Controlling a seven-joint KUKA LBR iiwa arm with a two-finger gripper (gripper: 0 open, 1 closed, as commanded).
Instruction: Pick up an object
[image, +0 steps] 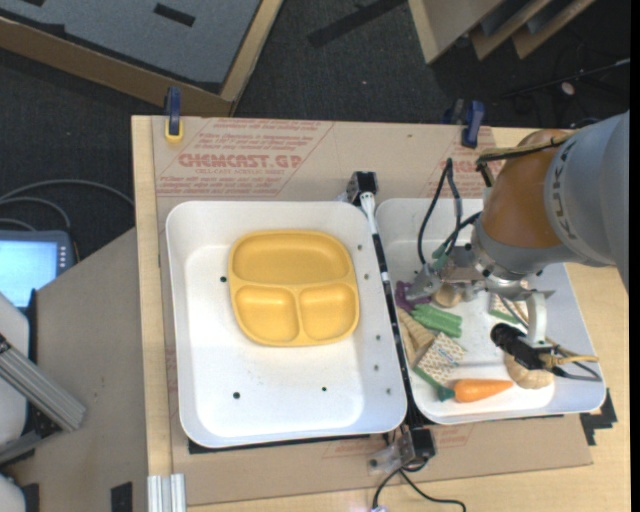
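Right bin, near edge: one orange toy carrot, lying flat, tip pointing right. Just to its right, one tan rounded piece.

Behind the carrot: one pale speckled wedge with green trim, close to the divide between the bins. Past it, one green leafy plastic piece, then one small purple piece against the shallow white right bin's left wall.

Pincer: low over this cluster, just beyond the green piece and right of the purple one. Whether it is apart, together or clamped on anything cannot be told. The grey arm with the orange band runs off to the right.

Shallow white left bin: one yellow plastic plate with three compartments, flat, toward the far half.

Farthest: brown paper-covered table, two blue clamps on its far edge.
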